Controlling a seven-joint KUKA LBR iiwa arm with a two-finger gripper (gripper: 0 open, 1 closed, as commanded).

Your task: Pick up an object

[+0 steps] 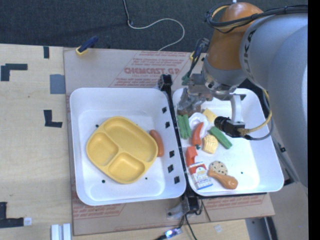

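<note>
My gripper hangs over the upper left part of the right bin, just above a green bean pod and a white cup. Below them lie a red-orange sausage, a corn cob, a green pickle, a red pepper piece, a small milk carton and a chicken drumstick. The left bin holds a yellow divided plate with an orange hot dog beside its right edge.
The grey arm and its orange band cover the upper right of the right bin. A black divider with clips runs between the bins. A white cable and a blue-yellow clip lie behind the bins.
</note>
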